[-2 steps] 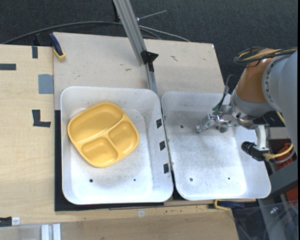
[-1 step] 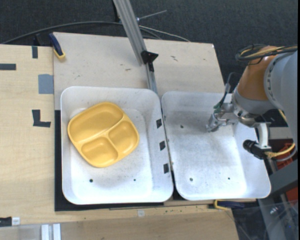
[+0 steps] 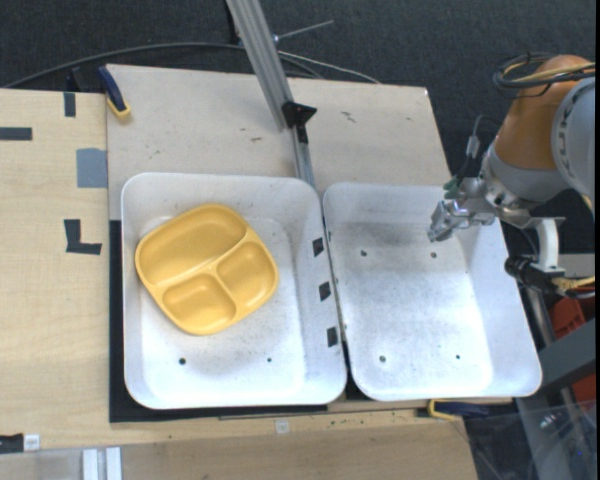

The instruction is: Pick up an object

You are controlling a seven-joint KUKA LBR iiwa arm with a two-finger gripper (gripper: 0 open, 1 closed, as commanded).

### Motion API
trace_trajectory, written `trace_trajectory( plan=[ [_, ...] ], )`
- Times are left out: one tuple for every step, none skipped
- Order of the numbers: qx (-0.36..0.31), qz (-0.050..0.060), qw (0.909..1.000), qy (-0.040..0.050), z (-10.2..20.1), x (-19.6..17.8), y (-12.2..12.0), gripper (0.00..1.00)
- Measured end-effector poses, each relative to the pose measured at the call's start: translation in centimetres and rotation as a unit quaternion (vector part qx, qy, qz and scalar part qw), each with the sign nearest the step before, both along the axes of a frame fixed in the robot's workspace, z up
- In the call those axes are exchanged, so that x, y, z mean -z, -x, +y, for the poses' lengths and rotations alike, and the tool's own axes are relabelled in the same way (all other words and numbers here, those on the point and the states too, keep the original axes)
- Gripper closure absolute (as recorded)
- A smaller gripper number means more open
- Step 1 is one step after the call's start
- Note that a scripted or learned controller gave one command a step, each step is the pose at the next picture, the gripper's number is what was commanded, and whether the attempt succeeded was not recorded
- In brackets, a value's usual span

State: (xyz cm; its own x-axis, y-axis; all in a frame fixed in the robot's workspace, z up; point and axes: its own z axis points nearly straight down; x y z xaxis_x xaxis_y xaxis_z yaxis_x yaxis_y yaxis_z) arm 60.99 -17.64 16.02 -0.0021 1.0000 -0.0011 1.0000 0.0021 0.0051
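One thing waits to be picked up: a yellow plate with three sections (image 3: pixel 207 268). It lies in the left bin (image 3: pixel 145 368), far from the gripper (image 3: pixel 446 223) and to its left. The gripper hangs over the top edge of the right bin (image 3: pixel 480 368), with nothing under it. I cannot tell how it is set. The job looks like it is just at the start. Next, I think, the arm (image 3: pixel 540 128) must reach left, across the wall between the bins, and come down over the plate's rim.
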Motion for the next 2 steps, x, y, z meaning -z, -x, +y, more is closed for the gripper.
trace_trajectory(
  plan=[
    [0.000,0.001,1.0000,0.0000,0.0,-5.3,-0.1,1.00],
    [-0.002,0.004,1.0000,-0.0014,5.8,-4.6,0.1,1.00]
  ],
)
